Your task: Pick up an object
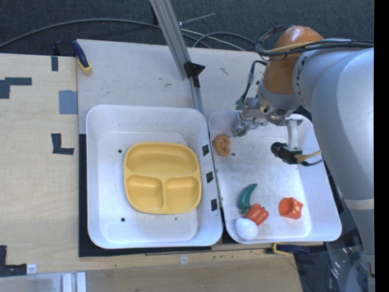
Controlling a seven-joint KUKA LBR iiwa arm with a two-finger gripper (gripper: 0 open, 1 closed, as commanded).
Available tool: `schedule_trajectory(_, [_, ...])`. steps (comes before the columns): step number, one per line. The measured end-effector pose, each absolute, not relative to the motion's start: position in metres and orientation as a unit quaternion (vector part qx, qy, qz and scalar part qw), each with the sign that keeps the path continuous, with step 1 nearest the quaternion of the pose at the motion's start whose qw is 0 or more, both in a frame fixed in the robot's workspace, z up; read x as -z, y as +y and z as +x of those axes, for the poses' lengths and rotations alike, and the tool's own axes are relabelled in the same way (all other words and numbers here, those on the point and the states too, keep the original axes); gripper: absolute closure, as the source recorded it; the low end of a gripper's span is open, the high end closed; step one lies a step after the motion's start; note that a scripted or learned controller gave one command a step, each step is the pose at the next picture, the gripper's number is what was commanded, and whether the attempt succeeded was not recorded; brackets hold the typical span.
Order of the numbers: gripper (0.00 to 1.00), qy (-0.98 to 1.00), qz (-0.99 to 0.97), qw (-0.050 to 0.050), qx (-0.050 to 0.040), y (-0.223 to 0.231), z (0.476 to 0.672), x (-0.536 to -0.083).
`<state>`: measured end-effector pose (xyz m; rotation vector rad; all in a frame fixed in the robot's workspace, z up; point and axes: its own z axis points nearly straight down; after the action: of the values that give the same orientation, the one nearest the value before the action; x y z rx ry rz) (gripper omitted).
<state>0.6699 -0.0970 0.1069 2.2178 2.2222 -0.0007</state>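
My gripper (240, 128) hangs over the far left corner of the right bin (304, 227); whether it is open or closed I cannot tell. Just beside it, against the bin's left wall, lies a small orange ring (222, 145). Near the front edge sit a green piece (248, 194), two orange pieces (290, 207) and a white egg (246, 228). The left bin (103, 181) carries a yellow tray (162, 177).

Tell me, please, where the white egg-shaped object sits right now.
The white egg lies at the near edge of the right bin, touching the red pepper.
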Motion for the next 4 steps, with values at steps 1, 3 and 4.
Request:
schedule_trajectory(1, [1.0, 0.708, 0.707, 0.002, -0.0015, -0.102, 0.674, -0.169])
schedule_trajectory(3, [1.0, 0.708, 0.706, 0.0, -0.0005, -0.096, 0.679, -0.246])
schedule_trajectory(4, [1.0, 0.709, 0.705, -0.001, 0.0001, -0.037, 0.657, -0.247])
